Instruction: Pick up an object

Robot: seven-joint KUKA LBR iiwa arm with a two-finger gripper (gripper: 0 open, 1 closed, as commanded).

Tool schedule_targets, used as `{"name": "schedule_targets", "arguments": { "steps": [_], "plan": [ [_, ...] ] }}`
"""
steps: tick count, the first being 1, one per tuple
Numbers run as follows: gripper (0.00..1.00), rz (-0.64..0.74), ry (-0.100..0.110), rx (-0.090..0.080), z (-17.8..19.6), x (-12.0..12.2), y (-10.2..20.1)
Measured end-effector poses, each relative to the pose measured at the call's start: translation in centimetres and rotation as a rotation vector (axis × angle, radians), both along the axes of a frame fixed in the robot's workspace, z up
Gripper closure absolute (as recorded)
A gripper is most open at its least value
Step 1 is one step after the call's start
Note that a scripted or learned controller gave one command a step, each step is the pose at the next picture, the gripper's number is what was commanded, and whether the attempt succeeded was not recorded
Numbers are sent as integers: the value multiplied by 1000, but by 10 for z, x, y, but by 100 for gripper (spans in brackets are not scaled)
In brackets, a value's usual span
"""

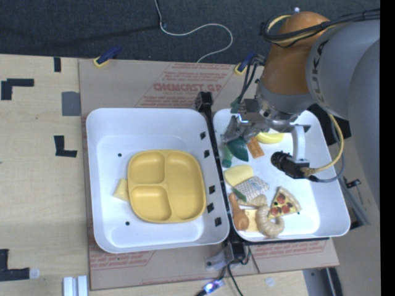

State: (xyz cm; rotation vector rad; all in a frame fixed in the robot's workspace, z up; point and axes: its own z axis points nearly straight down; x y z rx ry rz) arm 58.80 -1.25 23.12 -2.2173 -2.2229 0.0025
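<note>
My gripper hangs low over the back left part of the right bin, just above a dark green toy and beside an orange piece. A yellow banana-like piece lies right of it. Nearer the front sit a pale yellow wedge, a grey-green textured piece, a pizza slice, a hot dog and a beige curled piece. Nothing shows between the fingers.
The left bin holds a yellow divided plate with a pale yellow wedge at its left edge. The bulky arm body looms over the right bin's back right. A black cable runs behind the bins.
</note>
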Motion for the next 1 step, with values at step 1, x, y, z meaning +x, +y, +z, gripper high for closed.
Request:
{"name": "schedule_targets", "arguments": {
  "steps": [1],
  "plan": [
    [100,-3,2,-2,-17,-5,-8]
  ]
}}
